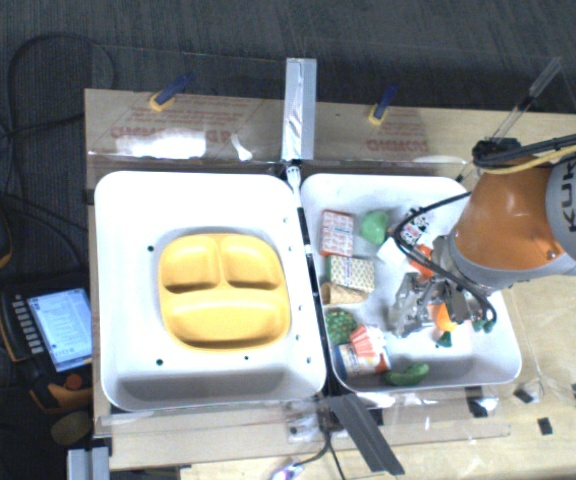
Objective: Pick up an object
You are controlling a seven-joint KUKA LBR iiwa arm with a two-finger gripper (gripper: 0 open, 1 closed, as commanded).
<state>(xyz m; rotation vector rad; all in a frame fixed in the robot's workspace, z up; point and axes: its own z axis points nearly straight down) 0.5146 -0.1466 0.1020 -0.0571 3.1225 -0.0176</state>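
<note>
My gripper [408, 313] hangs low in the right bin [503, 363], under the arm's orange band [508, 228]. It sits among several small toy food items. A red and white carton [367, 346] lies just left of it, and a green pickle [406, 373] lies below it near the front wall. An orange carrot-like piece [442, 315] lies just right of the gripper. Farther left are a green broccoli-like piece [339, 321], a patterned box [351, 271], a red-printed packet [337, 232] and a green round item [373, 226].
The left bin [128, 208] holds a yellow divided tray [224, 288]. A metal divider strip [299, 108] stands behind the gap between the bins. Black cables [438, 208] loop off the arm over the right bin.
</note>
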